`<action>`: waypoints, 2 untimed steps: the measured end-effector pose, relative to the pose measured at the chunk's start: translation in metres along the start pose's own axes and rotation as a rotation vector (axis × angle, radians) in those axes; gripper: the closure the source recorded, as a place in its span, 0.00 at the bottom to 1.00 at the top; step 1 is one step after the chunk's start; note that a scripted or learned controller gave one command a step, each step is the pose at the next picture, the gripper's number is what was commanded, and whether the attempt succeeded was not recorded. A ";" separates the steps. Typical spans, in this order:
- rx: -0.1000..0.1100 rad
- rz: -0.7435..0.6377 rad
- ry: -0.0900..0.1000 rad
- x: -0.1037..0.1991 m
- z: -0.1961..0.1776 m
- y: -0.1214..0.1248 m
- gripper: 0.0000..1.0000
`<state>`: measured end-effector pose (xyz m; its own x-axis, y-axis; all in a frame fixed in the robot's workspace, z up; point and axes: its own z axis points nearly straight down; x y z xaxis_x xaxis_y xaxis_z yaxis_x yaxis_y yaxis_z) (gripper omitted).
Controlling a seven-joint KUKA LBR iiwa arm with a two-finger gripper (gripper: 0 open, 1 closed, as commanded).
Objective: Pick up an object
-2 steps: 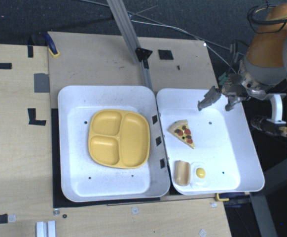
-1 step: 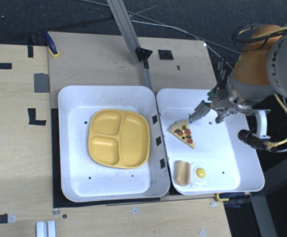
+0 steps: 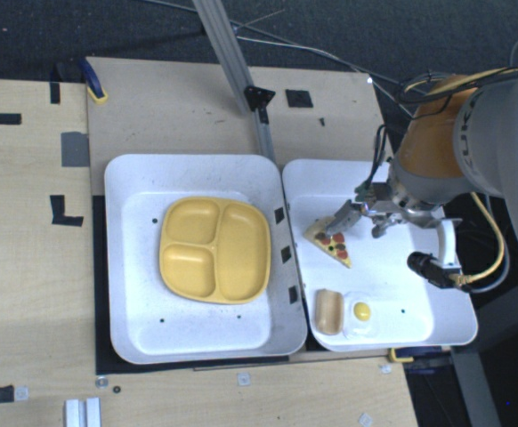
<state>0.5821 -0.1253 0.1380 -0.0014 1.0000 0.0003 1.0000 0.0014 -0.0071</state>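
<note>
A pale wooden bench [image 3: 179, 105] bears two white bins, with dark carpet beyond its far edge. The left bin [image 3: 134, 238] holds one yellow divided plate [image 3: 214, 248]. The right bin [image 3: 419, 301] holds three toy foods: one pizza slice [image 3: 331, 243] near its left wall, one bread piece [image 3: 329, 311] and one fried egg [image 3: 360, 313] at its near edge. The gripper [image 3: 330, 229] hangs just above the pizza slice; whether it is spread or pinching, I cannot tell.

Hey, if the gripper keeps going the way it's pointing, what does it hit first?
Probably the pizza slice: the gripper points down-left at it in the right bin. Height above it is unclear, so it may meet the bin floor beside the slice instead.
</note>
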 end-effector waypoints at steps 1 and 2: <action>-0.006 0.000 -0.002 0.001 0.052 0.000 0.00; -0.008 -0.001 -0.002 0.000 0.039 0.001 1.00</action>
<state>0.5829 -0.1248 0.0987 -0.0023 1.0000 -0.0022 1.0000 0.0023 0.0012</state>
